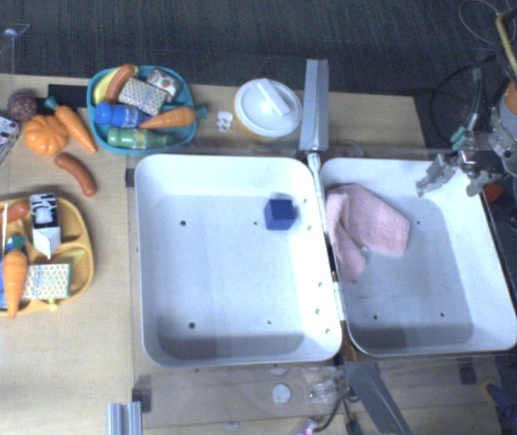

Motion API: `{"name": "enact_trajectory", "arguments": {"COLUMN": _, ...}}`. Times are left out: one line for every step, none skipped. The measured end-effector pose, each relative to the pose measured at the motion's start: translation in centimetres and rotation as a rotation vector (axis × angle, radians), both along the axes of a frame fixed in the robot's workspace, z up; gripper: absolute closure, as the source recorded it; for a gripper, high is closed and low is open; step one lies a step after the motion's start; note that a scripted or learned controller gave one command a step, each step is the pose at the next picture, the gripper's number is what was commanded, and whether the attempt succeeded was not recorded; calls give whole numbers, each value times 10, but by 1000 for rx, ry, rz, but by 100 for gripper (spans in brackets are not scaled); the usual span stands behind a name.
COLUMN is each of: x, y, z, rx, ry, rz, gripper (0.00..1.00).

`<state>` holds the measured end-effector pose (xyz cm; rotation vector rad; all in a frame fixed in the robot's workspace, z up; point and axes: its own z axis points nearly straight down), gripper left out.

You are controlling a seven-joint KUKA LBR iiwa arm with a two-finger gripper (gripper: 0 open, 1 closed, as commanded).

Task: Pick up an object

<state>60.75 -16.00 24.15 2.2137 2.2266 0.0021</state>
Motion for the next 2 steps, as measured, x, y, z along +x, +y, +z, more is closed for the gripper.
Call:
{"name": "enact_trajectory", "arguments": {"x": 12, "y": -4, "z": -144, "rx": -2, "ry": -5, "rz": 153, "gripper": 0}}
{"name": "enact_trajectory", "arguments": {"x": 7, "y": 28, "z": -151, "rx": -5, "ry": -11, "rz": 319, "gripper": 0}}
